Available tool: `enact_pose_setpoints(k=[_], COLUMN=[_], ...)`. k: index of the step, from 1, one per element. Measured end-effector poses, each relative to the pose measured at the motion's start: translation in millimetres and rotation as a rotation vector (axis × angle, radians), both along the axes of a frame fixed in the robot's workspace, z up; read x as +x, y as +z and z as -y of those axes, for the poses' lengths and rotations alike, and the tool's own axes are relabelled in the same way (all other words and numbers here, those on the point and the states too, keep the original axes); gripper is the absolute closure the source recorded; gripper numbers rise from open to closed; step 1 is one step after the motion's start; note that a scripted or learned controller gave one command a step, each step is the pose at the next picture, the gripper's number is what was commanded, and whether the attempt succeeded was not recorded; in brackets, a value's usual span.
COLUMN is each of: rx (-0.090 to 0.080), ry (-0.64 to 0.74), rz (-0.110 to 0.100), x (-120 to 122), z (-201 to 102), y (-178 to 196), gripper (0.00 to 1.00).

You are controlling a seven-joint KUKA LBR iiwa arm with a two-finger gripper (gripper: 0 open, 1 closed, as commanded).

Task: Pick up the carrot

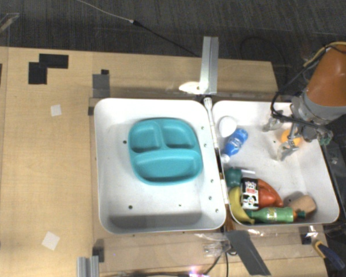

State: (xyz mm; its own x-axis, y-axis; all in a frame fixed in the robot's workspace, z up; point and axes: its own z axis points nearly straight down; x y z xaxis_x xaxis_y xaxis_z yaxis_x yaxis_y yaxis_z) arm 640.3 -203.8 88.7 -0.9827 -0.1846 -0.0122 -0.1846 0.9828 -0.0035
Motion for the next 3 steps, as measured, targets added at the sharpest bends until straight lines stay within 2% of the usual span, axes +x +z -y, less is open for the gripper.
enact_pose_setpoints(k=[1, 2, 3], rx=[0.002, 0.002, 0.000], ry=[-0.125, -0.188, -0.017], rz=[-0.001, 0.001, 0.000], x=[-29, -74, -25], z=[0, 1, 1], y=[0, 1, -1], gripper=[0.00, 0.00, 0.00])
